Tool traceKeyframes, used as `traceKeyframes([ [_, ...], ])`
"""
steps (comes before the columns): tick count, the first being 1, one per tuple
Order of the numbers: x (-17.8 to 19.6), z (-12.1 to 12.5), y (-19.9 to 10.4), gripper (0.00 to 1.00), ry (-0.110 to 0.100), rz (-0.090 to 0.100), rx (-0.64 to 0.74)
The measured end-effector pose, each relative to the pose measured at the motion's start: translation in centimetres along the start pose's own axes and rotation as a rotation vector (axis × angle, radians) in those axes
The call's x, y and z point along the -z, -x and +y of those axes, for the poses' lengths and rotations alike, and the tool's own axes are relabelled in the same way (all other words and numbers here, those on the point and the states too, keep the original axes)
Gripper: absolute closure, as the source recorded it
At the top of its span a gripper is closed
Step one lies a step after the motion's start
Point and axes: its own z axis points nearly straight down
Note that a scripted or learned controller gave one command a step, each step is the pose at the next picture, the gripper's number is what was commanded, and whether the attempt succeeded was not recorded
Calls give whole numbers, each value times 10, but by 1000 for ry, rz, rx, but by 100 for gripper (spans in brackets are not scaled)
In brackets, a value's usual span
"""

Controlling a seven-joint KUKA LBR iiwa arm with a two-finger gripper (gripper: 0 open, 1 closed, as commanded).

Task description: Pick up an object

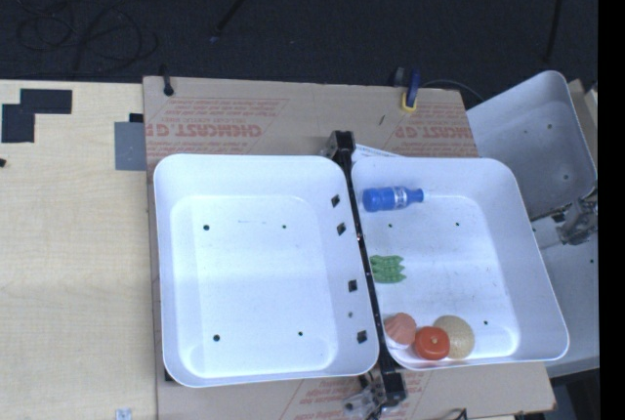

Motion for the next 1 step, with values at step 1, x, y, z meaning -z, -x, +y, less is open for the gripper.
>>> traceKeyframes([
  [1,15,0,1,100,2,0,3],
])
